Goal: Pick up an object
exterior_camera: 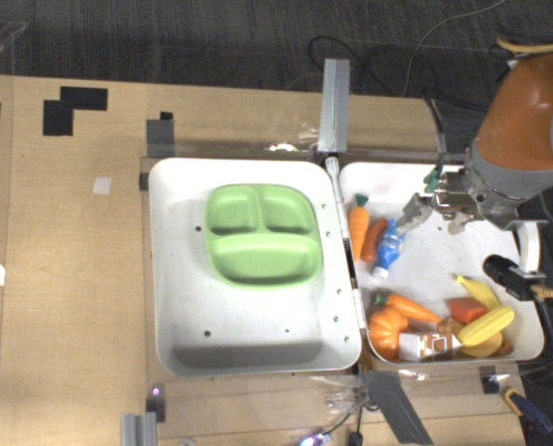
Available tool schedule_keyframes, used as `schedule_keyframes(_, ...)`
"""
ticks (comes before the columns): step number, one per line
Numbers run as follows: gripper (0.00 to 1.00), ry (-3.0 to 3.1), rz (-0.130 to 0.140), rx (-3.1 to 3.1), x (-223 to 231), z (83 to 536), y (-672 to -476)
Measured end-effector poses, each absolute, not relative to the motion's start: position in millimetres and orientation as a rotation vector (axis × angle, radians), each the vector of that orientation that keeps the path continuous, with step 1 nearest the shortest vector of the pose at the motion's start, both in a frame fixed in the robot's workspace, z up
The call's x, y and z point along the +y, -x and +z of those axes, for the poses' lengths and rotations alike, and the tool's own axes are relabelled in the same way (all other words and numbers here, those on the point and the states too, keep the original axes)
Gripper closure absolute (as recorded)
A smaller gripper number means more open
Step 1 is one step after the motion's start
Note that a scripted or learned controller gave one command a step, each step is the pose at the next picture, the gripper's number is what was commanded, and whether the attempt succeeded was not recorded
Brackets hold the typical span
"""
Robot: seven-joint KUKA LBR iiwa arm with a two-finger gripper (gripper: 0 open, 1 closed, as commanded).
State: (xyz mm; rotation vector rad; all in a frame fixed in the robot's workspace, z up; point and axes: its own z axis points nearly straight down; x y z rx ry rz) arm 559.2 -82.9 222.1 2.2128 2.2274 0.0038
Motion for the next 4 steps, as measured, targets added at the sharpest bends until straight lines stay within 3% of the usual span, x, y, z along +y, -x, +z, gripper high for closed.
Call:
schedule_keyframes(1, 0.00, -1.820, 0.007, 2.553, -91.5, 99.4, -607.9)
schedule_keyframes(2, 1.00, -1.816, 0.013, 2.549, -91.0, 111.3, -609.8)
schedule_keyframes(3, 1.00, -1.002, 0.011, 2.952, -114.9, 95.7, -600.4)
schedule_keyframes(4, 1.00, -1.579, 0.007, 2.709, -63.5, 187.4, -652.1)
